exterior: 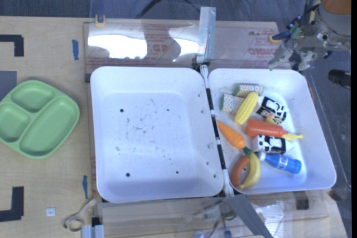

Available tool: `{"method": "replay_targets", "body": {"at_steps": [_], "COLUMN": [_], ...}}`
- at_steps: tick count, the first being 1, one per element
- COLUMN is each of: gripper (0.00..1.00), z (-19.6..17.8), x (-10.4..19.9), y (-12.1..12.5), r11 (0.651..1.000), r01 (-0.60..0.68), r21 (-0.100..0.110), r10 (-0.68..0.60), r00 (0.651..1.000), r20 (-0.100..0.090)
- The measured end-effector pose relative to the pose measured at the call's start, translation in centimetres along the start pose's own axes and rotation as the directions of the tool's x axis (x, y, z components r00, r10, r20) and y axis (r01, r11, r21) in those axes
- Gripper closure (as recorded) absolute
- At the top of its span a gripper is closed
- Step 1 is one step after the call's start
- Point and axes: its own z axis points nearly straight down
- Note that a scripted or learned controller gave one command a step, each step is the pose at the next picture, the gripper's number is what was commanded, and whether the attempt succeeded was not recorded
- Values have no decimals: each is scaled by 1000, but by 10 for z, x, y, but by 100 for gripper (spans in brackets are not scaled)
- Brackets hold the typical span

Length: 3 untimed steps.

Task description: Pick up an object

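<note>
- The single camera sits above the bench (44,36) and looks down at a slant, so the far edge lies at the top of the picture and the near edge at the bottom.
- It stands far enough back to take in both white bins: the left bin (106,86) and the right bin (318,159).
- Dark floor shows beyond the bench at the far side.
- The arm (334,3) enters at the far right corner.
</note>
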Motion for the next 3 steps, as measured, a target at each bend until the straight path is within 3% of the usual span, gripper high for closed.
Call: {"method": "replay_targets", "body": {"at_steps": [1,2,3], "gripper": [0,0,0], "z": [87,158,162], "x": [7,-40,-36], "y": [-45,-91,-142], "r11": [997,1000,959], "r01": [-73,-14,-283], "r21": [0,-4,-7], "r10": [73,14,283], "r00": [997,1000,959], "r20": [0,-3,-13]}}
